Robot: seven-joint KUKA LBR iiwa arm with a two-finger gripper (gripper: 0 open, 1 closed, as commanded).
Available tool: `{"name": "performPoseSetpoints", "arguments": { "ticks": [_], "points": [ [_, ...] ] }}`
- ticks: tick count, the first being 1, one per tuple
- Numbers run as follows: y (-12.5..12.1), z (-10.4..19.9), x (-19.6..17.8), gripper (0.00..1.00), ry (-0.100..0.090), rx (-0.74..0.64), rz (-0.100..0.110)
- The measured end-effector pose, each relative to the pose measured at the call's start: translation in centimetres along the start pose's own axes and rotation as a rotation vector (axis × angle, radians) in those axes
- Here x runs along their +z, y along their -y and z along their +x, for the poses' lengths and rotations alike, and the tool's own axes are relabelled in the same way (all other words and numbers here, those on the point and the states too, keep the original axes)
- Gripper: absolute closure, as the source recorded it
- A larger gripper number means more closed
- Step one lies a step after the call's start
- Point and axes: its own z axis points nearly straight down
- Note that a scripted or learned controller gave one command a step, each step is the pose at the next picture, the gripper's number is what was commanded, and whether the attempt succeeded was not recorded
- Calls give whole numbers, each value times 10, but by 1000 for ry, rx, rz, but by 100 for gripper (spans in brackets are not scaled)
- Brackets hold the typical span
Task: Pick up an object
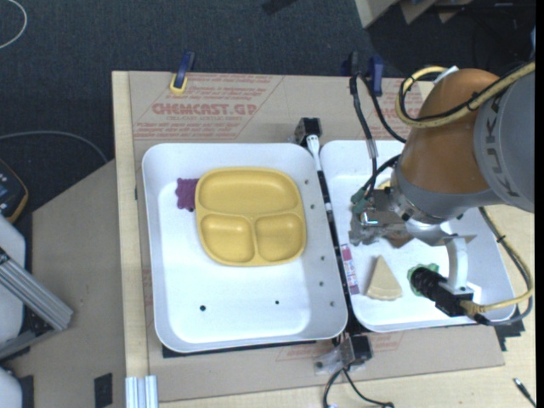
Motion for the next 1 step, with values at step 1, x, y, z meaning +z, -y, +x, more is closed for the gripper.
{"name": "performPoseSetpoints", "arguments": {
  "ticks": [1],
  "points": [
    [-7, -1, -20, 100, 3, 4, -7]
  ]
}}
